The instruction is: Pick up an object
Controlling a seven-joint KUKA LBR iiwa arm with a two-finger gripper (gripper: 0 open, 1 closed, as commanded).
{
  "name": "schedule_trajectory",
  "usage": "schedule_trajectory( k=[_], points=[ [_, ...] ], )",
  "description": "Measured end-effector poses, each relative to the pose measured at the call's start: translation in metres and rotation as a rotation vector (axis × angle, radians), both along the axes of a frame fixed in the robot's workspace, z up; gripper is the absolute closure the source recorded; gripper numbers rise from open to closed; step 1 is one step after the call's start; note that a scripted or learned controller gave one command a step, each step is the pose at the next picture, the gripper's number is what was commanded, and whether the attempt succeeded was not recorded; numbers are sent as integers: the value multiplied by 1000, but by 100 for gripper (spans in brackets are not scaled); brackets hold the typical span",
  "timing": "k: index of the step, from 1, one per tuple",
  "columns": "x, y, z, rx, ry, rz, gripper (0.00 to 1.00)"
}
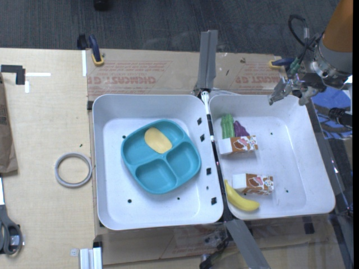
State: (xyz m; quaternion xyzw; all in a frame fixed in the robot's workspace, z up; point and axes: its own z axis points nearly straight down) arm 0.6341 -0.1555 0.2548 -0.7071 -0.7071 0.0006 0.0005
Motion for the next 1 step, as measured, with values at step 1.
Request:
schedule_trajectory(
  k=[1],
  points=[
    [-64, 38, -98, 0, 3, -75, 0]
  ],
)
